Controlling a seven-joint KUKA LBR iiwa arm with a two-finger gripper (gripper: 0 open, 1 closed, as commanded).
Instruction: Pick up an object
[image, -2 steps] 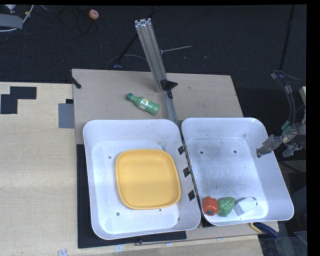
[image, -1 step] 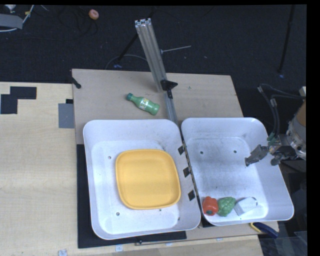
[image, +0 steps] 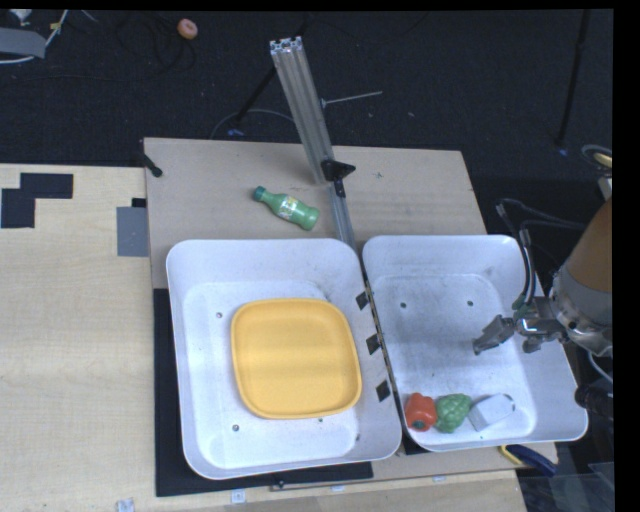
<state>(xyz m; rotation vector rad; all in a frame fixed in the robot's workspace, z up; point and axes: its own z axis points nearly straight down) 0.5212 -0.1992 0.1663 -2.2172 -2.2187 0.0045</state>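
1. Along the near edge of the right shallow white bin (image: 455, 255) lie three small things in a row, touching or nearly so: a red rounded toy piece (image: 420, 410), a green knobbly toy piece (image: 452, 411) and a pale grey block (image: 491, 411) near the front right corner
2. The two-finger gripper (image: 512, 334) hangs over this bin's right side, by its right wall; its fingers look parted with nothing between them
3. The bin floor left of the gripper lies bare
4. The left white bin (image: 195, 300) holds a flat yellow square plate (image: 295, 356)
5. Beyond the bins, a green plastic bottle (image: 287, 208) lies on its side on the bench (image: 410, 190) beside a slanted metal rail (image: 310, 105)
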